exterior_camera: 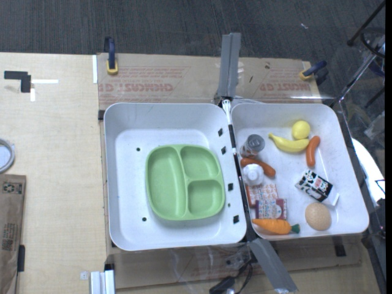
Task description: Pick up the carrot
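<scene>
Carrot point(272, 226) lies untouched against right bin's point(346, 182) near wall.

In the left bin point(116, 182) I see a divided plate point(185, 182). In the right bin point(349, 164), the carrot point(272, 226) lies at the near edge, left of the egg point(318, 216), with the banana point(288, 143) and lemon point(301, 129) behind.

Noted at the right margin of the camera view: a pale grey, curved surface, possibly a link of the arm point(369, 164). Cropped by the frame edge and blurred, so not confirmed. Joint pose not readable from this fragment.
</scene>
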